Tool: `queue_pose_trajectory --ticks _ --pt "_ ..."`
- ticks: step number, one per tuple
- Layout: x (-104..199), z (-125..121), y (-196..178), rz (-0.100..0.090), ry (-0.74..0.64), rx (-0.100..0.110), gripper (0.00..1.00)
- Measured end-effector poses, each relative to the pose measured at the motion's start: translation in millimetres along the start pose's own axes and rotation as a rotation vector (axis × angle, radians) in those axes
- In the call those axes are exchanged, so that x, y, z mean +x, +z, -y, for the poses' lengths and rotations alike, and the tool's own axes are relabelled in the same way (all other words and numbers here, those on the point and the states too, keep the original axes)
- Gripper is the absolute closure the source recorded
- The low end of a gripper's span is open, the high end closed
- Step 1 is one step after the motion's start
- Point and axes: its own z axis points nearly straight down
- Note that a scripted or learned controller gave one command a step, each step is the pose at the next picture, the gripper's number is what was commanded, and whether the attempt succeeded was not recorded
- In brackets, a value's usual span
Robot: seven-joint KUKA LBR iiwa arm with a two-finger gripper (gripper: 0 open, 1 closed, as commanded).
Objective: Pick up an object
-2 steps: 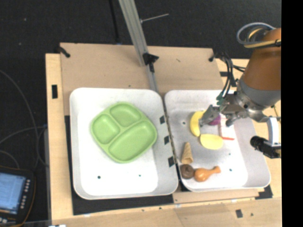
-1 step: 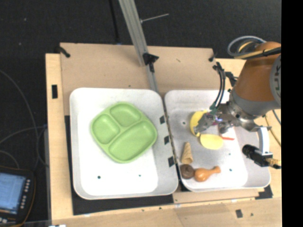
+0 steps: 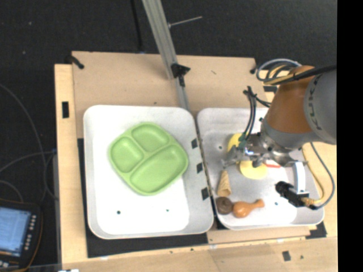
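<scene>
My gripper (image 3: 248, 153) hangs low over the middle of the right bin (image 3: 211, 130), under the grey arm with its orange band. A pale yellow round object (image 3: 253, 171) lies just below and right of it, partly covered by the gripper. A brighter yellow object (image 3: 233, 141) peeks out at the gripper's upper left. I cannot make out anything held. A tan cone (image 3: 224, 182) lies to the lower left. A brown pear-shaped object (image 3: 245, 208) and a dark brown round piece (image 3: 224, 205) sit near the bin's front edge.
The left bin (image 3: 102, 208) holds a green divided plate (image 3: 148, 158) at its centre. A slanted metal post (image 3: 161, 33) rises behind the bins. A small red sliver (image 3: 273, 164) shows right of the gripper.
</scene>
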Motion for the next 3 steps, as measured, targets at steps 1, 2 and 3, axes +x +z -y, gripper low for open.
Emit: queue_pose_trajectory --ticks 1,2,3 --pt "-1 -2 -15 -0.001 0.003 -0.008 1.00" --pt "-11 -9 -73 0.001 -0.003 -0.011 1.00" --pt "-12 -10 -119 0.001 -0.005 -0.011 1.00"
